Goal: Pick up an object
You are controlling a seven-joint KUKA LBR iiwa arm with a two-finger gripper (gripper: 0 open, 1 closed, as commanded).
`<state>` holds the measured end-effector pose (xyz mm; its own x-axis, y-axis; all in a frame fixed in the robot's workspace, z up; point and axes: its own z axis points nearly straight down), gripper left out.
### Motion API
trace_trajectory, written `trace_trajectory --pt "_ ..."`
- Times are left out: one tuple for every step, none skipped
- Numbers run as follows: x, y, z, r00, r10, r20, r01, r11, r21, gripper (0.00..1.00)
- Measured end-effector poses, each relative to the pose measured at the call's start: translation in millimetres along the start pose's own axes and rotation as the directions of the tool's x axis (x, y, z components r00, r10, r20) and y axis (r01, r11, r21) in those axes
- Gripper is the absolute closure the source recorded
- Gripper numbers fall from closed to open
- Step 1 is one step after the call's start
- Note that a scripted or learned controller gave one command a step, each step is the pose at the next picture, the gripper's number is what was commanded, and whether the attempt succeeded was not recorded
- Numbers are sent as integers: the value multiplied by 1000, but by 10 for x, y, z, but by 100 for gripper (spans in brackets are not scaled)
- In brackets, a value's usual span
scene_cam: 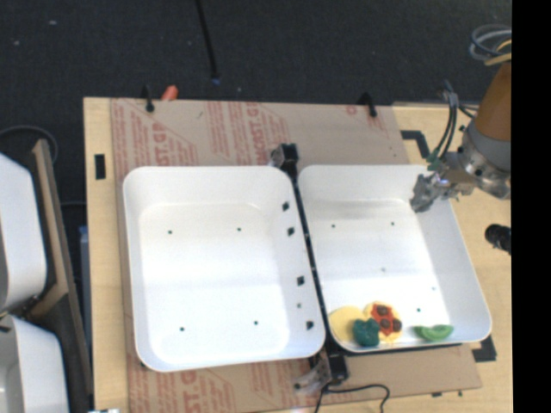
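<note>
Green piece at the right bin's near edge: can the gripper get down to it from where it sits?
Probably yes. The gripper sits over the far right corner, and bare bin floor lies between it and the green piece.

Both bins look like smooth white moulded plastic with a slight sheen: left bin [155, 196], right bin [448, 256]. Under them the bench [215, 132] is tan board, matt, cardboard-like, with red print. Floor [301, 33] around it is dark and rough, carpet-like. Gripper [424, 193] looks dull grey metal; orange band [496, 110] above the wrist is smooth, faintly glossy. Yellow object [344, 321], teal object [366, 334] and green object [433, 332] look like soft matt plastic or rubber; too small to tell which.
</note>
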<state>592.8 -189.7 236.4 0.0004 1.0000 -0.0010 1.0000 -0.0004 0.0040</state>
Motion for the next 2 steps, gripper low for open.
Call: trace_trajectory --pt "531 -24 88 1000 -3 -2 3 1000 4 100" --pt "1035 -110 63 1000 -4 -2 4 1000 3 100"
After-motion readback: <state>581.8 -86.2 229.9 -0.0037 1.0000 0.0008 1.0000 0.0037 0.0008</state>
